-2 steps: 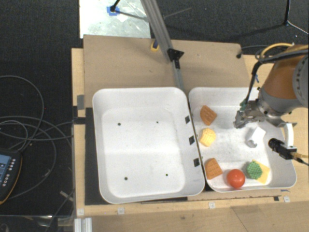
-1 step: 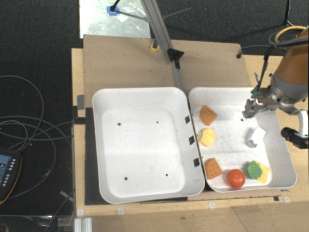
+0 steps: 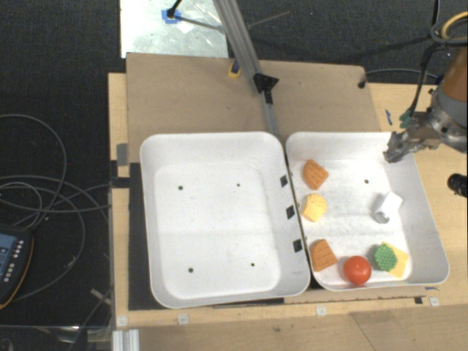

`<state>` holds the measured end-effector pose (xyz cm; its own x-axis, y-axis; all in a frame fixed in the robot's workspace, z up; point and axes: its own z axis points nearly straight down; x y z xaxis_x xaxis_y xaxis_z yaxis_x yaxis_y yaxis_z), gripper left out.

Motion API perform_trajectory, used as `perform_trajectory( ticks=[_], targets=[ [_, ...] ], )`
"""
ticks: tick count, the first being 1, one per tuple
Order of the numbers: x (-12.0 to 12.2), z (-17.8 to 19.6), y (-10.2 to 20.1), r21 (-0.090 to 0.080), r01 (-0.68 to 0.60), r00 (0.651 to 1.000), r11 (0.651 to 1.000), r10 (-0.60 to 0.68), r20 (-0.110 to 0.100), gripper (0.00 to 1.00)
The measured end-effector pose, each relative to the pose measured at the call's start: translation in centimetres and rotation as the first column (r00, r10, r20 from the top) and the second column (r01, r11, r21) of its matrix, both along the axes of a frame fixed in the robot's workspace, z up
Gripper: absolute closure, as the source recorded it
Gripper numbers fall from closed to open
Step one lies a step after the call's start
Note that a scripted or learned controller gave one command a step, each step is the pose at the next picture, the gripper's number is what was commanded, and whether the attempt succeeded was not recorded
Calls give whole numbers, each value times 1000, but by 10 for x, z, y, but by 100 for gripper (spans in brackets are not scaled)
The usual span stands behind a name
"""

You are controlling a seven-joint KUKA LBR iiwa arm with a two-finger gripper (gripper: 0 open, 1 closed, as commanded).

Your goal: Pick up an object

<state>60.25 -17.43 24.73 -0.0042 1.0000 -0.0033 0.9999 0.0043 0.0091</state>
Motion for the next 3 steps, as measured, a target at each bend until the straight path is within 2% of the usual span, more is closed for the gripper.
perform_trajectory(
  ticks=[1, 3],
  targets=[
    [1, 31, 0, 2, -1, 1000, 1000, 1, -4, 100],
    [-39, 32, 92, 5, -6, 1000, 1000, 6, -8, 100]
  ],
)
